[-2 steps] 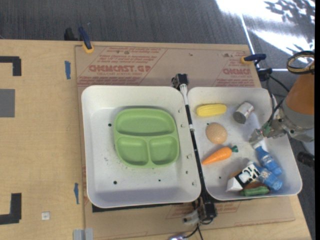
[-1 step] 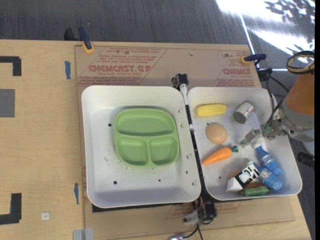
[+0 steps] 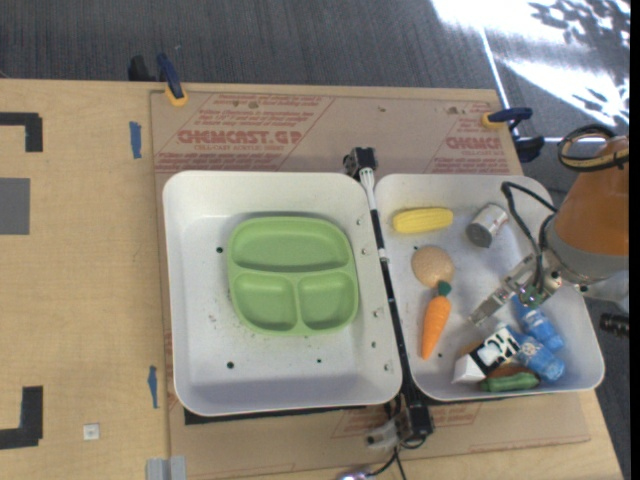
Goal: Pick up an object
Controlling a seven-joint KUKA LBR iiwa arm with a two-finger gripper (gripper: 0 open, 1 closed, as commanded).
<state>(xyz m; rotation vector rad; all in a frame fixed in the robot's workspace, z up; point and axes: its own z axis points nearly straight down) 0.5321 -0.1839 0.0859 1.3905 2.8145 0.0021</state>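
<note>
My gripper (image 3: 497, 305) hangs over the right bin (image 3: 585, 363), fingers apart, grasping nothing. The carrot (image 3: 434, 320) lies beside, green top pointing up-right.

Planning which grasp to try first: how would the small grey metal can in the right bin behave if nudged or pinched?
The small grey metal can lies on its side, so a nudge would probably roll it. Its smooth round wall looks slippery, so it may squirt from the jaws. It seems rigid and likely light.
</note>
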